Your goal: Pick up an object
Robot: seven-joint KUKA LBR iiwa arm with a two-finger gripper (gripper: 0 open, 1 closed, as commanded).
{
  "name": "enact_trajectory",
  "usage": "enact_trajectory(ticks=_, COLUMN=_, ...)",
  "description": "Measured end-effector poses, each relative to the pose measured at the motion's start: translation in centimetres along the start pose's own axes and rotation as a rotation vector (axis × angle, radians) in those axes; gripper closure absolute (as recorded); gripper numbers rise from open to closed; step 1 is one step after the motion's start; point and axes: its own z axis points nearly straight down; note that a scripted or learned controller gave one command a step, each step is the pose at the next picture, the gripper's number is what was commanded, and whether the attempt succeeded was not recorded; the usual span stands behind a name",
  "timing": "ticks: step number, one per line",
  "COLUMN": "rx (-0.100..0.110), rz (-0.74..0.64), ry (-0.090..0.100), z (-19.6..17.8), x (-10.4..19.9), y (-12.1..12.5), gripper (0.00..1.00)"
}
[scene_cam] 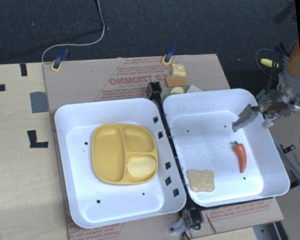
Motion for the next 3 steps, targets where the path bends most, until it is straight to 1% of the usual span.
enact_trajectory(ticks=1, rx=0.006, rz=0.002, ry=0.000, z=11.2, x=-5.3, y=3.6, gripper=0.00)
enact_trajectory(ticks=2, rx=-0.002, rz=0.000, ry=-0.002, z=20.0, x=-3.5, y=1.5, gripper=0.00)
enact_trajectory(ticks=3, rx=-0.006, rz=0.000, ry=-0.003, z=18.4, x=-3.6, y=1.7, gripper=1.00)
